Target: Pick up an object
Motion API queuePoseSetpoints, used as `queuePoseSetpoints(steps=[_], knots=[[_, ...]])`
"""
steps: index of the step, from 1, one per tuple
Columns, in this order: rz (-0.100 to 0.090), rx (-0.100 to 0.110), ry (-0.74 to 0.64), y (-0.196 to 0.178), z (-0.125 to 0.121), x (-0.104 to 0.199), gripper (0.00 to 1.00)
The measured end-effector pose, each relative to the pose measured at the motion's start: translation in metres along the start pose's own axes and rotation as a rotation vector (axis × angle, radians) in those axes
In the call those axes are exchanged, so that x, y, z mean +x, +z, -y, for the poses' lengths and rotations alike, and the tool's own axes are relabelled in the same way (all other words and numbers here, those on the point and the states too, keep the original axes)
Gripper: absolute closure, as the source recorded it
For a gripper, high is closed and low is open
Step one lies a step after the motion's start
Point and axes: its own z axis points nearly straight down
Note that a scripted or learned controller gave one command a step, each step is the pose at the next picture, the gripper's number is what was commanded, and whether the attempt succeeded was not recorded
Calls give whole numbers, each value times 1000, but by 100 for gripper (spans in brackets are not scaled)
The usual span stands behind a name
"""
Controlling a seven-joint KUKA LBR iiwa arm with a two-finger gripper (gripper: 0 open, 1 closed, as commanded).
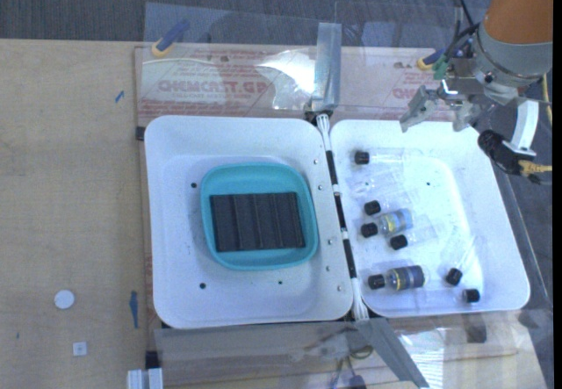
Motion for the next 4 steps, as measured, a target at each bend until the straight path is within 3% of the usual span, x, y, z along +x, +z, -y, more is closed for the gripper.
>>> queuePoseSetpoints(steps=[1, 2, 3, 4], knots=[[0, -1, -67, 125, 56, -2, 0], [1, -8, -125, 187, 100, -20, 0], [1, -14, -125, 176, 98, -19, 100], [0, -2, -33, 90, 54, 57, 100]])
